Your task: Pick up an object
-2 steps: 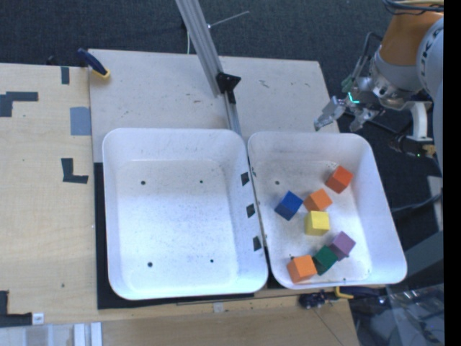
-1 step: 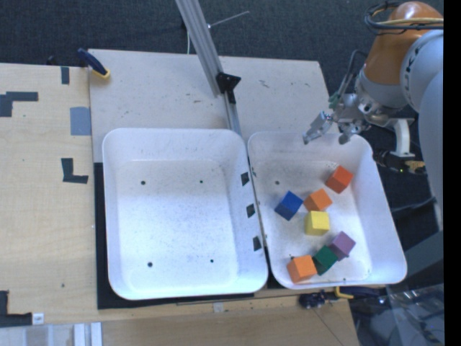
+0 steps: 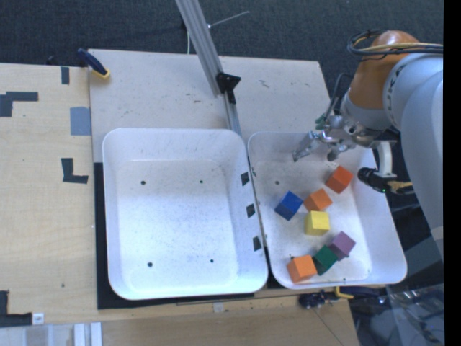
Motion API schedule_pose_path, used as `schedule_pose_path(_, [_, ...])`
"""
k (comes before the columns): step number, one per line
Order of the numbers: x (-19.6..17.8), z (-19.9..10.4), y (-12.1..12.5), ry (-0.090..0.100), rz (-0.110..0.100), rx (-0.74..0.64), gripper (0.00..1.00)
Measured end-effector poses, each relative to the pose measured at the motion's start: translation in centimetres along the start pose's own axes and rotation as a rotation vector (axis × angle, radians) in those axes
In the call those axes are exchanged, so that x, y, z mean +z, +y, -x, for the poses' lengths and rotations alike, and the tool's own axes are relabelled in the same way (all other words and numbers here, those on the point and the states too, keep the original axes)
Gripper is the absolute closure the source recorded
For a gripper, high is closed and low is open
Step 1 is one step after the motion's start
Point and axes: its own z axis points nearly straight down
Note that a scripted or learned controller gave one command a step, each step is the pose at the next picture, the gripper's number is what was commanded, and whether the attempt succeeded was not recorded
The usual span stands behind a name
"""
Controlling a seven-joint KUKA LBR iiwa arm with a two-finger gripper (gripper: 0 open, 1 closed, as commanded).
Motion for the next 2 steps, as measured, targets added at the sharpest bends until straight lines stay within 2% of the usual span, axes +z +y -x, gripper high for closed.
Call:
schedule_pose_path(1, [2.3,-0.1,0.0,-0.001,0.003,-0.001,0.0])
schedule_pose_path(2, [1.1,-0.2,0.0,-0.002,0.005,-0.002,1.0])
